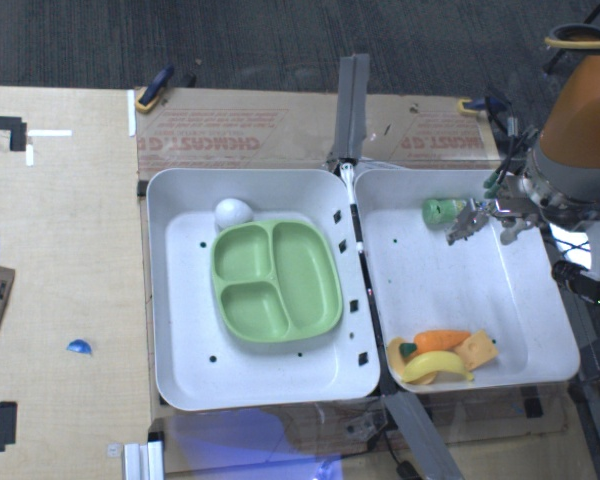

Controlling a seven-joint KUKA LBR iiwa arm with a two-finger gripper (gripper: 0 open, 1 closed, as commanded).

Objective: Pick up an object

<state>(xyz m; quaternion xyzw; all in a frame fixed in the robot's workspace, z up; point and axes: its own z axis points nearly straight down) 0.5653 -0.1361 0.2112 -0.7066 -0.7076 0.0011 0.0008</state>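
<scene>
My gripper (488, 220) hangs over the far part of the right bin (460, 278), its fingers spread and nothing between them. Just left of it a small green object (441, 210) lies on the bin floor. At the bin's near edge sit a carrot (441, 340), a yellow banana (435, 367) and a tan block (477, 350), close together. In the left bin (180, 268) a green divided plate (276, 280) lies flat, with a white ball (232, 211) at its far left corner.
A grey divider bar (351, 108) stands behind the seam between the bins. Brown cardboard (240, 128) lies behind them. On the wooden bench to the left is a small blue piece (78, 347). The arm's orange band (580, 108) fills the upper right.
</scene>
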